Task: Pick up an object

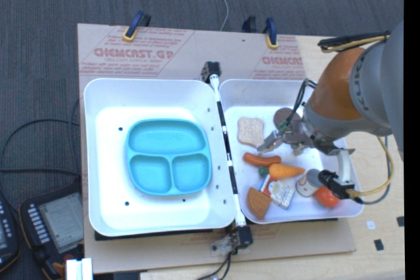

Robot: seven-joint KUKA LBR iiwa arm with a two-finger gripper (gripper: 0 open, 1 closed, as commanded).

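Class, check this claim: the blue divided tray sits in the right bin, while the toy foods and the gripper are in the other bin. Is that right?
Not quite. The camera view shows the blue tray in the left bin, not the right. The rest holds: the toy foods, such as the carrot and the bread slice, lie in the other bin, with the gripper above them.

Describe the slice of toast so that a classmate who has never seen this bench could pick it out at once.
Look in the right-hand white bin, the one crowded with toy food. Near its upper left lies the slice of toast, flat and pale beige; unlike the orange carrot and red sausage below, it is squarish.
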